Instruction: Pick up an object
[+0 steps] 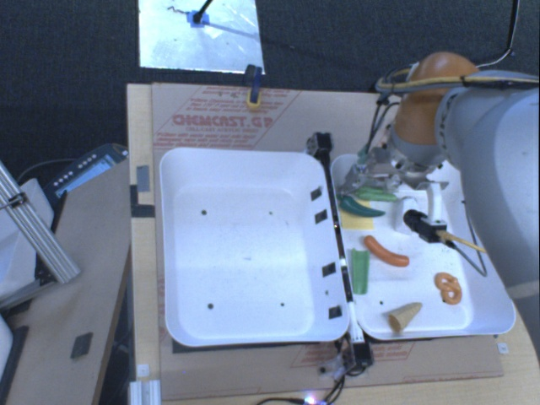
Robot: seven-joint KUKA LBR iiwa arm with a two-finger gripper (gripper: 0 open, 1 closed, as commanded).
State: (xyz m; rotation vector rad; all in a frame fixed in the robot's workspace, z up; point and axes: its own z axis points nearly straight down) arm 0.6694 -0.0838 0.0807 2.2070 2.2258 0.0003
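Note:
The right bin (496, 312) holds several small items. A dark green curved pod (361, 207) lies on a yellow piece (356, 223) near the bin's far left corner, with a lighter green pod (381, 196) just behind it. My gripper (361, 178) hangs low over that corner, right above the green pods. The wrist and arm hide its tips. Nearer the front lie an orange-red sausage (386, 252), a green stick (359, 271), a pretzel (449, 288) and a tan cone (404, 315).
The left bin (171, 251) sits beside the right one, with a black clipped divider (331, 218) between them. The grey arm (494, 167) covers the right bin's far right side. Both bins rest on a cardboard sheet (221, 118).

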